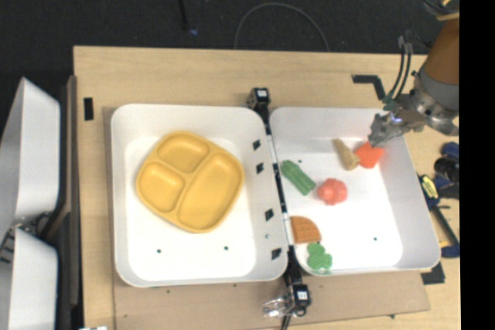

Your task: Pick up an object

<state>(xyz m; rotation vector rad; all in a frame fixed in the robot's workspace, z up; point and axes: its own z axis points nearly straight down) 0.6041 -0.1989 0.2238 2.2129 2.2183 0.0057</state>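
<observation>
At the near edge of the right shallow white bin (402, 232) lies a small green leafy plastic toy (319, 259), pressed into the near left corner; just behind it, touching or nearly so, sits a flat orange-brown wedge-shaped toy (305, 229) against the left wall; further back, near the bin's middle, rests a round pinkish-red ball-like toy (332, 191), with a long green pod-shaped toy (297, 177) lying at a slant just to its left; beyond these a short tan cylindrical piece (345, 154) lies tilted, its end touching a small orange-red rounded toy (370, 155); the pincer (380, 136) of the grey arm with the orange band (438, 73) hangs right over that orange-red toy, seemingly in contact with its top (whether the pincer stands apart or together I cannot tell, the tips being too blurred); the left shallow white bin (131, 243) on the pale wooden desk (93, 73) holds a yellow three-compartment plastic plate (190, 181) near its middle.
</observation>
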